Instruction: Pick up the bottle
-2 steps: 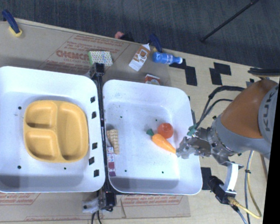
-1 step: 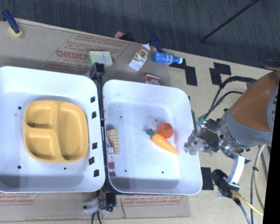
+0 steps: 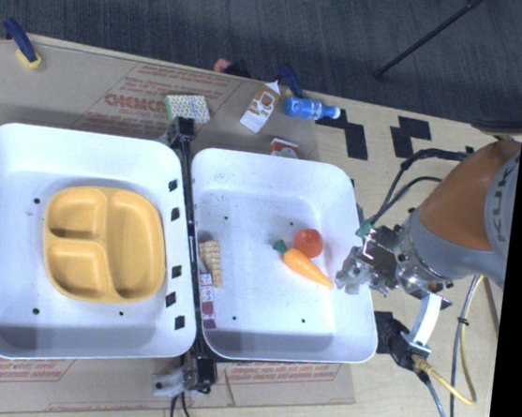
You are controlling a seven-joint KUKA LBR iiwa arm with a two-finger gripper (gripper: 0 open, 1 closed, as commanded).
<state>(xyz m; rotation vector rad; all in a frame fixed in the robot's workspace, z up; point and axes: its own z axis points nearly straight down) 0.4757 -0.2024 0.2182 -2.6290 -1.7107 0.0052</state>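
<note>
A small blue bottle lies on its side on the cardboard bench top, behind the right bin and outside both bins. My gripper hangs over the right rim of the right bin, far from the bottle and toward the front. It is just right of an orange carrot. Nothing is visibly held in it.
In the right bin a red ball-like fruit lies next to the carrot, and a tan waffle-like piece rests by the left wall. The left bin holds a yellow divided plate. Small cartons and a green sponge lie near the bottle.
</note>
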